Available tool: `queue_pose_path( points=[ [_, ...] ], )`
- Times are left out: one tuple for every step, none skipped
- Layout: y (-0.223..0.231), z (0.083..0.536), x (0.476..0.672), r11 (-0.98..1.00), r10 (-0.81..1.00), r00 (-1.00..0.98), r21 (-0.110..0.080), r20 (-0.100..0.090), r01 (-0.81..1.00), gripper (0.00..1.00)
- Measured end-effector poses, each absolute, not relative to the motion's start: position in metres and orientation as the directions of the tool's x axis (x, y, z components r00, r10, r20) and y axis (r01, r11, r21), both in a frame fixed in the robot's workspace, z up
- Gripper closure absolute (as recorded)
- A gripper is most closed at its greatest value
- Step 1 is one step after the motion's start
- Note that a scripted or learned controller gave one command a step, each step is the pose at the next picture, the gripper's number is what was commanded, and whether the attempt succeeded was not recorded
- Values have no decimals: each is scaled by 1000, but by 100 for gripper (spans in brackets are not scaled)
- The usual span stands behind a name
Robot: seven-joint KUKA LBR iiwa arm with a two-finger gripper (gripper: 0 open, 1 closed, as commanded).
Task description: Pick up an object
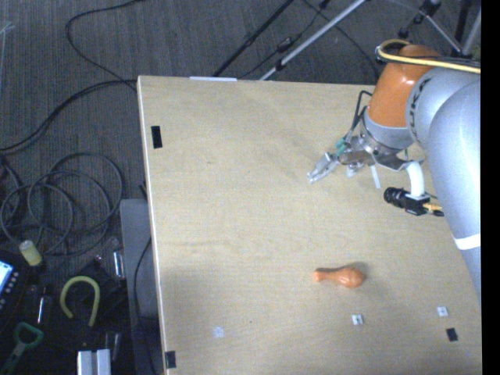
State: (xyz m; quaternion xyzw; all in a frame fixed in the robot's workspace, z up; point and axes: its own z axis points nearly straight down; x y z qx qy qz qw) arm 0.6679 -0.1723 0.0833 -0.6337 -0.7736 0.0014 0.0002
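I have the desk (234,209) filling most of my feed, a pale tan top seen at a slant, its lower and right parts cut off by the frame. I can read no brand, label or writing anywhere on it; the few small black and white markers (357,319) stuck to it are too small for me to make out.

Next in size is the arm (457,155), grey with its orange band (394,92), coming in from the right and cropped there, so I see little beyond the wrist. A black fitting with a yellow ring (406,199) sticks out just below the wrist.

The hand (316,174) points left and slightly down over the desk's upper right. The fingers (322,169) are thin, pale and blurred against the surface, and I cannot tell whether they are apart or together; I see nothing between them.

The object (341,276) lies on the desk well below the hand and a touch to its right, apart from it. It is small and orange, with a rounded bulb at its right end tapering to a narrow neck on the left. Its exact kind is unclear to me.

On the dark floor beyond the desk's left edge lie looped cables (62,201) and a yellow-green curved piece (78,295).
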Motion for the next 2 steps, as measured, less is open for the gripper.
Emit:
queue_pose_path(
  points=[
    [-162, 84, 669, 538, 843, -538, 0, -1, 843, 0],
    [-161, 94, 670, 537, 843, -537, 4, -1, 843, 100]
  ],
)
